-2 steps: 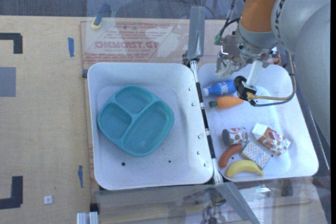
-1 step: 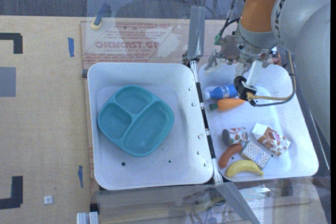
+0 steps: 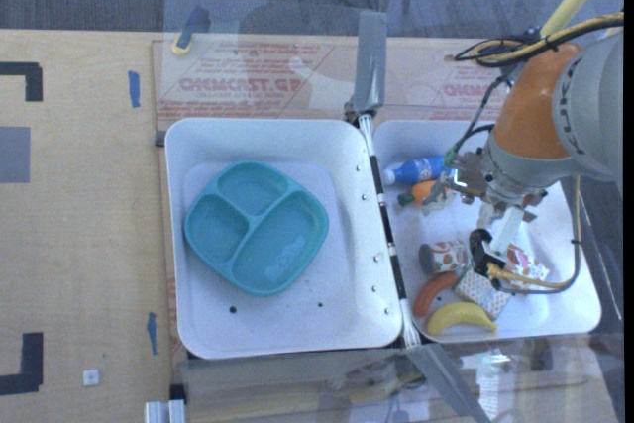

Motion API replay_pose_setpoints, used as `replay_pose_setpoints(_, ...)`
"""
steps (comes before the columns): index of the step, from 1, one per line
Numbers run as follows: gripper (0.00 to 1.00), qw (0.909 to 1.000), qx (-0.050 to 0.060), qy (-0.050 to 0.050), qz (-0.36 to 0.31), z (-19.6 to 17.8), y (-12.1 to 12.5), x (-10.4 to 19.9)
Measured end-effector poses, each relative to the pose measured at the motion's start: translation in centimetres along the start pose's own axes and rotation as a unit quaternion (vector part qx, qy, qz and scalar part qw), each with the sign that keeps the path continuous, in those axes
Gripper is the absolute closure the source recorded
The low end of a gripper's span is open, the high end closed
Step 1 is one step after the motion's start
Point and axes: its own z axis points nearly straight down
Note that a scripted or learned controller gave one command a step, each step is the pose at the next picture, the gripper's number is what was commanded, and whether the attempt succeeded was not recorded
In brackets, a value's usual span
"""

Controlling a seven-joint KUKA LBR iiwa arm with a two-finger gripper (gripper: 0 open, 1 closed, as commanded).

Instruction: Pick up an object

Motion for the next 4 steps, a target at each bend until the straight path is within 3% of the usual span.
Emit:
replay_pose_setpoints(1, 0.00, 0.9931, -0.009, 0.002, -0.117, 1.8, -5.0, -0.9)
replay_pose_setpoints(2, 1.00, 0.9934, -0.008, 0.002, -0.114, 1.0, -5.0, -1.1)
replay_pose_setpoints(3, 1.00, 0.9749, -0.003, 0.000, -0.223, -10.6, -4.0, -6.6)
replay_pose_setpoints(4, 1.00, 0.9424, -0.011, 0.001, -0.334, -1.3, -5.5, -9.2)
